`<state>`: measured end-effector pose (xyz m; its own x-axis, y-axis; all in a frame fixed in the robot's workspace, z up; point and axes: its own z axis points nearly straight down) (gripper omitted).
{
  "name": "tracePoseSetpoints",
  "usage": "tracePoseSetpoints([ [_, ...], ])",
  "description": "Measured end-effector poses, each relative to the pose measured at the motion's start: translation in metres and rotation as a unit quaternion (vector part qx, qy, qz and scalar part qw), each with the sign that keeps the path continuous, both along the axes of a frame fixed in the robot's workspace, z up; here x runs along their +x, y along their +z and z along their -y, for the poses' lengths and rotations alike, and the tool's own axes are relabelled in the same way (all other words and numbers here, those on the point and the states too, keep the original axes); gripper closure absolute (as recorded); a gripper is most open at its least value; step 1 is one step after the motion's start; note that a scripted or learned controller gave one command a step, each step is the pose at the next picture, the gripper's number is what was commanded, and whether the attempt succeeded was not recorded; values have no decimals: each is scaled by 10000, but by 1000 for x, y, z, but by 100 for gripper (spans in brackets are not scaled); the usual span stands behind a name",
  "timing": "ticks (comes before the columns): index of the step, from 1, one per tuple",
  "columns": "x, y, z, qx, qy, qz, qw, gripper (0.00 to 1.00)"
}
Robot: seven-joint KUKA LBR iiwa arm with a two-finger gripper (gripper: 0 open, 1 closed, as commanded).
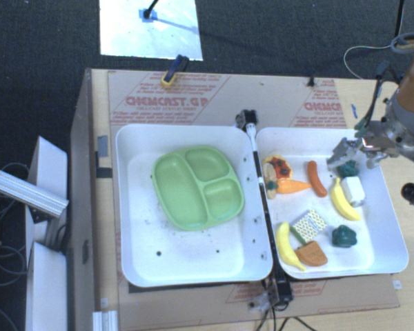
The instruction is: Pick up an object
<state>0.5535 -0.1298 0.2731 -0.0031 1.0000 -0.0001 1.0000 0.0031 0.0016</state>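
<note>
Toy food is lying scattered in the right bin (pixel 393 250); a banana (pixel 344 202) and white block (pixel 352 189) are sitting just beneath the gripper (pixel 349 158), whose finger spread cannot be told. It is needing to centre over one piece before descending.

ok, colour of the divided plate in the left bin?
Light green; the divided plate lies in the left bin, shown in the camera view.
</note>
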Motion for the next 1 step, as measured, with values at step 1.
tracePoseSetpoints([
  [1,58,-182,28,4,-5,-25,10000,0],
])
